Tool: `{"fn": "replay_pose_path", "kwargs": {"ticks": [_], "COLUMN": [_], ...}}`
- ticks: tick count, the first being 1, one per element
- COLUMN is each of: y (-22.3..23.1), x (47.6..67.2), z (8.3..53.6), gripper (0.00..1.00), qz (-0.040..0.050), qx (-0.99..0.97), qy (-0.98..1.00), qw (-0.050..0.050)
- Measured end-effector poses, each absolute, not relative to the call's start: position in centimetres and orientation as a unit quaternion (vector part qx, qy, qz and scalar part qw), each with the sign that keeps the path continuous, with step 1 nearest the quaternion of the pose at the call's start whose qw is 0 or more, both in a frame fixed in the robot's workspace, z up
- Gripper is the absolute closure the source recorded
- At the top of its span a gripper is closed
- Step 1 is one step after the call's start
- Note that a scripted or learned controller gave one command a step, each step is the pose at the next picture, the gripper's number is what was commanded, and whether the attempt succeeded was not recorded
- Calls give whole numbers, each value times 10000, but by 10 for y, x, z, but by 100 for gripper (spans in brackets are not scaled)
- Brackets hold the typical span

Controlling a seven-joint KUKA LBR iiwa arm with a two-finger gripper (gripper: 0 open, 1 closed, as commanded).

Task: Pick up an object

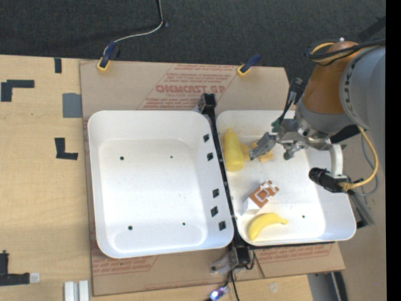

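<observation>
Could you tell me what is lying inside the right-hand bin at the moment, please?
The right bin holds a yellow cylinder-like piece by the divider, a small orange-and-white item, a banana, and a small yellow piece under the gripper. The arm hides the bin's far right corner.

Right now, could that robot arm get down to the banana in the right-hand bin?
Probably yes. The banana lies by itself near the front of the right bin, with bare floor around it. The gripper hangs over the same bin, farther back, and nothing stands between them.
</observation>
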State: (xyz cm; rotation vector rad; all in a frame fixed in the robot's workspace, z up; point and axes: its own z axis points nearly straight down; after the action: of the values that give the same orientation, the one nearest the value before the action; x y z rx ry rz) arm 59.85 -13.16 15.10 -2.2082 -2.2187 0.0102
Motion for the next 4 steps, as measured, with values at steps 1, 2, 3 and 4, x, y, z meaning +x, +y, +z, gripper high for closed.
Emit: {"fn": "replay_pose_path", "kwargs": {"ticks": [1,2,3,4], "y": [-143,-121,-144,-102], "x": [587,653,669,670], "z": [78,82,82,86], "gripper": [0,0,0,0], "qz": [21,7,2,12], "qx": [-7070,-7055,-7063,-7071], "qy": [-7072,-7087,-7079,-7071], "qw": [7,-6,16,-52]}}
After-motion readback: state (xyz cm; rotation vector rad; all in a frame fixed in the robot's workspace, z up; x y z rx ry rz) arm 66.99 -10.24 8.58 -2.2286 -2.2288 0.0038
